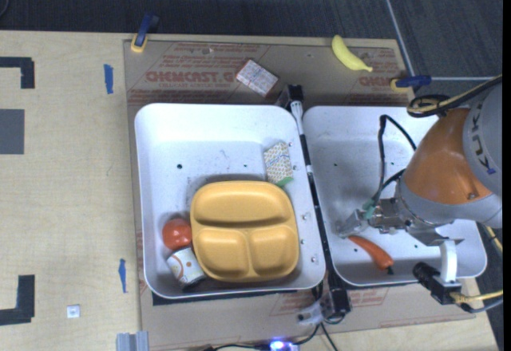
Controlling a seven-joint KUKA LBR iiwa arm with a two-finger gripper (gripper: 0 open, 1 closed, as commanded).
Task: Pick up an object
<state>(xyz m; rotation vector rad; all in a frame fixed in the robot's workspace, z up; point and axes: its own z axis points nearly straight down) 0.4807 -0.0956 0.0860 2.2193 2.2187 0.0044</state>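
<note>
Near edge, right bin: orange carrot-shaped object point(371, 251) lying flat on the floor of the right bin point(343, 174).
Carrot axis: long axis runs from far-left to near-right; slender, tapered, smooth, apparently plastic.
Key relation: gripper point(351, 223) sits just far and left of the carrot's left end, low over the bin floor; judged, a short shift to the near right would centre it over the carrot.
Jaw state: cannot tell; the metal fingertips are too small and blurred to read.
Arm: grey body with glossy orange band point(447, 166), entering from the right, with black cables looped over it.
Near, left bin: left bin point(160, 134) holds a yellow divided tray point(243, 228), moulded, three compartments, matte.
Beside the tray: red ball point(176, 231) and a white-and-orange round item point(185, 264), both touching the tray's left edge.
Further back: patterned packet point(277, 159) just beyond the tray's far-right corner.
Far bench: banana point(350, 54) and a small patterned box point(256, 76) on cardboard, outside both bins.
</note>
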